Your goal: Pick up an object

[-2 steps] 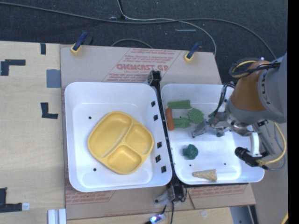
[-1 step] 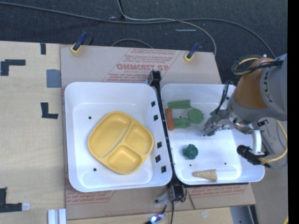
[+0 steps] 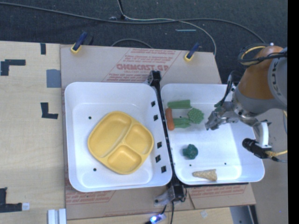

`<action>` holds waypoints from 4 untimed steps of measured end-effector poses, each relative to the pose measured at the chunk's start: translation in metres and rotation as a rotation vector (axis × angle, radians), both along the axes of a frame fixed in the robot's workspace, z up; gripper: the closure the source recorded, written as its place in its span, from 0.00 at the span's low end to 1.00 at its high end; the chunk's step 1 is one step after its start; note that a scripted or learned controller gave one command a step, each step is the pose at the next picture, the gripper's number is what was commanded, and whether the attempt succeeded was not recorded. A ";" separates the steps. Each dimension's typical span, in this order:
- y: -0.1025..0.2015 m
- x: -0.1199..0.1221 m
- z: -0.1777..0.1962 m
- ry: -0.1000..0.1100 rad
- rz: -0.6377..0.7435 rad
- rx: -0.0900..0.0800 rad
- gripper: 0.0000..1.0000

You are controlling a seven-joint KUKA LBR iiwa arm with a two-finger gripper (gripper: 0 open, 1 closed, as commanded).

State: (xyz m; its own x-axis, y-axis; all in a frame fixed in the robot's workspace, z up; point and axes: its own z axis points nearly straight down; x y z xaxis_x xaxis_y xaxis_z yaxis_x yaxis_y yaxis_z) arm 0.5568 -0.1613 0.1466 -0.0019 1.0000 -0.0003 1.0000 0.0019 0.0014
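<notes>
Just beside the gripper (image 3: pixel 214 123), green broccoli (image 3: pixel 195 115) to its left, finger state unclear

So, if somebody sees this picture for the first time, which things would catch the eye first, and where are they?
The yellow divided plate probably comes first: it lies alone in the left bin. Next is the grey and orange arm, reaching in from the right, with its gripper over the right bin. There, small food pieces lie scattered: green pieces and an orange stick at the far left, a dark green lump in the middle, and a beige wedge at the near edge.
</notes>
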 end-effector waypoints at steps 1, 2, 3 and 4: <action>-0.004 0.009 0.058 -0.003 0.000 -0.001 1.00; 0.002 0.009 0.102 -0.002 0.000 -0.001 1.00; 0.054 0.022 0.107 0.001 0.004 0.001 1.00; 0.106 0.045 0.092 0.003 0.004 0.000 1.00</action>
State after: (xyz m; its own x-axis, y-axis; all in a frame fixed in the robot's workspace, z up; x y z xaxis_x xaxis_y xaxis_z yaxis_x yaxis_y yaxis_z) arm 0.6014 -0.0556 0.2383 -0.0060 1.0000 -0.0001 1.0000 0.0060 -0.0011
